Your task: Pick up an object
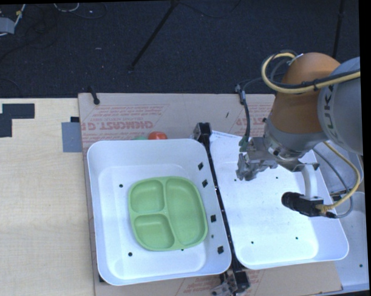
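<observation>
Orange-banded arm is hanging over the right bin (280,244), claw (247,171) sitting low near its top-left corner; can't tell its state, likely carrying nothing. Green divided plate (168,213) is lying flat in the left bin (107,165), well apart, ungrasped — pick isn't done.

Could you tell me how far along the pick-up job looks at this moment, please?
Nothing looks picked yet. The green tray lies flat in the left bin, untouched. The end effector is low over the right bin, with no object visible at it. Left to do: reach an object, grasp it and lift it.
</observation>
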You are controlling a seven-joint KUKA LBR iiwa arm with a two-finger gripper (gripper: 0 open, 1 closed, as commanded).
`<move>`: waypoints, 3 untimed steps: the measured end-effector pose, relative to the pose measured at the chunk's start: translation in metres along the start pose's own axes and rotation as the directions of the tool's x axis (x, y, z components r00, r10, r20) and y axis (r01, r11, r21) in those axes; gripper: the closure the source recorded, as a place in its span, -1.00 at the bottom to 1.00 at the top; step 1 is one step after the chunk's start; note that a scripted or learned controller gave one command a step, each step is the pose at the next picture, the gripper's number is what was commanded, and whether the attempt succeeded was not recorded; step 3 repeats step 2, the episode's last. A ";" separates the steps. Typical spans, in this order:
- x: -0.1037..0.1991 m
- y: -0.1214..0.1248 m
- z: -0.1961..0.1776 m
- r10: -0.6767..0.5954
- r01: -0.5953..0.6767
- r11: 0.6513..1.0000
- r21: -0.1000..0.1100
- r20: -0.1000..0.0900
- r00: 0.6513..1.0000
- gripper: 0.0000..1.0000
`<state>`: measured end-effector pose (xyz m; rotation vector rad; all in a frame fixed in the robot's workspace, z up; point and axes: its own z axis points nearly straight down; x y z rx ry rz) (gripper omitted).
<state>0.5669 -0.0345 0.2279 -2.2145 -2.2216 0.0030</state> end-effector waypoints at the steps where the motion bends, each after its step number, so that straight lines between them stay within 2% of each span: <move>1: 0.045 -0.002 -0.006 -0.001 0.001 1.000 -0.002 0.001 1.000 1.00; 2: 0.099 -0.008 0.008 -0.001 0.001 1.000 0.001 0.000 1.000 1.00; 3: 0.099 -0.008 0.008 -0.001 0.001 1.000 0.001 0.000 1.000 1.00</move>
